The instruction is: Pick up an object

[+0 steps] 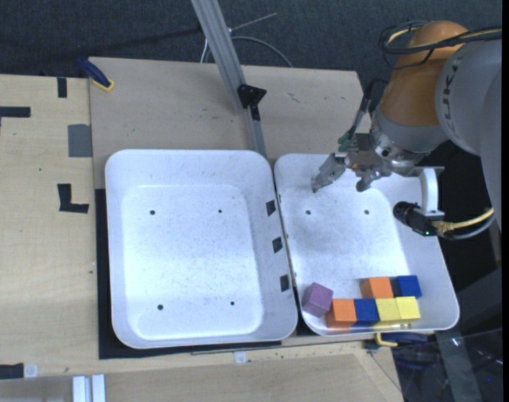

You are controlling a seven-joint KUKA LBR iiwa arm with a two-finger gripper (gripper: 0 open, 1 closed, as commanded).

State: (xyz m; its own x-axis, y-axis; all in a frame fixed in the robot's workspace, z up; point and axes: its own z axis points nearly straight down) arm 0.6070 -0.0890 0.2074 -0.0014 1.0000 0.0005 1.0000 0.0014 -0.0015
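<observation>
Several small blocks lie along the near edge of the right bin (422, 249): a purple block (318, 297), an orange block (344, 310), two blue blocks (366, 309) (407, 286), another orange block (377, 288) and yellow blocks (398, 309). My gripper (341, 179) hangs over the far end of the right bin, well away from the blocks. Its two fingers (325, 177) are spread apart with nothing between them.
The left bin (187, 241) sits beside the right one. A grey metal pole (225, 53) slants down to the bins' far junction. A black cable and a white fitting (428, 195) hang off the wrist at the right.
</observation>
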